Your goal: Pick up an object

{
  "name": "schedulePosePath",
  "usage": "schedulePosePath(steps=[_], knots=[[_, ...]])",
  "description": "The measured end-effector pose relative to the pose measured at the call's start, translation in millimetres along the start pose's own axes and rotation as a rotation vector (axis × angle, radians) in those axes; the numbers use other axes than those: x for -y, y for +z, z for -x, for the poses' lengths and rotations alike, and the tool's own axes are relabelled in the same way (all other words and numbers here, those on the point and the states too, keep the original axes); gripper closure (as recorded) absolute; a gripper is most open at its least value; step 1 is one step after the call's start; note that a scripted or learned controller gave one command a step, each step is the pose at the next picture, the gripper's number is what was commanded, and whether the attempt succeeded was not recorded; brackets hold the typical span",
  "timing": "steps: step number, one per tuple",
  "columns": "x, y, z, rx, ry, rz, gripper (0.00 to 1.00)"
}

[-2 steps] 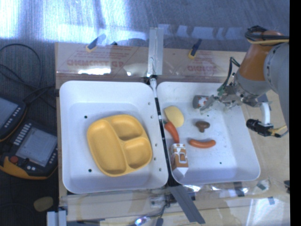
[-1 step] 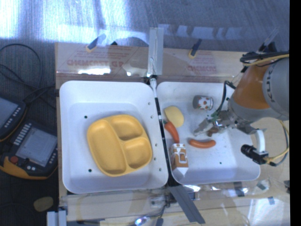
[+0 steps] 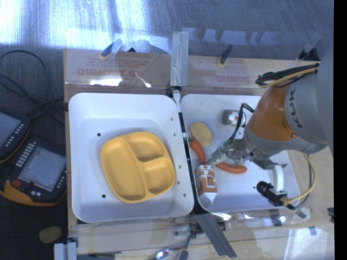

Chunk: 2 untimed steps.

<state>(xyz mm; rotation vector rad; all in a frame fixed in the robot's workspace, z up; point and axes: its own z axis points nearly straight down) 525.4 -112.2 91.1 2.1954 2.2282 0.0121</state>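
Nearest the camera in the right bin (image 3: 245,195), a shallow white tub of smooth plastic with rounded corners, stands a small carton (image 3: 206,179) printed brown and white, its lettering too small to read. Just beyond it lies a glossy orange sausage-shaped piece (image 3: 231,168), stretched across the bin floor. The gripper (image 3: 226,151) hangs directly above that piece's far side; whether it is parted or closed cannot be told, since the wrist covers it, and nothing can be seen gripped in it. To its left, by the bin wall, a tapered red-orange piece like a carrot (image 3: 197,151) lies at a slant, and beyond that a rounded, matt yellow lump like a potato (image 3: 201,131). Further back sits a small shiny can (image 3: 230,116), its label unreadable. The arm (image 3: 276,121) comes in from the right, its orange band bearing dark letters of which only K and U are plain. The left bin (image 3: 87,199), of the same white plastic, holds a smooth yellow tray (image 3: 138,166) with three compartments, lying askew. An upright metal rail (image 3: 177,58) rises behind the gap between the bins. Behind them lie brown cardboard sheets (image 3: 108,69) with reddish print, upside down and too blurred to read. On the ribbed grey floor to the left rests a handheld control pendant (image 3: 32,172), cut off by the edge.
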Motion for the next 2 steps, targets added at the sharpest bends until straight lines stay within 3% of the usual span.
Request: schedulePosePath(steps=[1, 2], knots=[[-1.2, -9.2, 0.1, -0.002, 0.001, 0.001, 1.00], [20.2, -92.0, -55.6, -0.007, -0.203, -0.017, 1.00]])
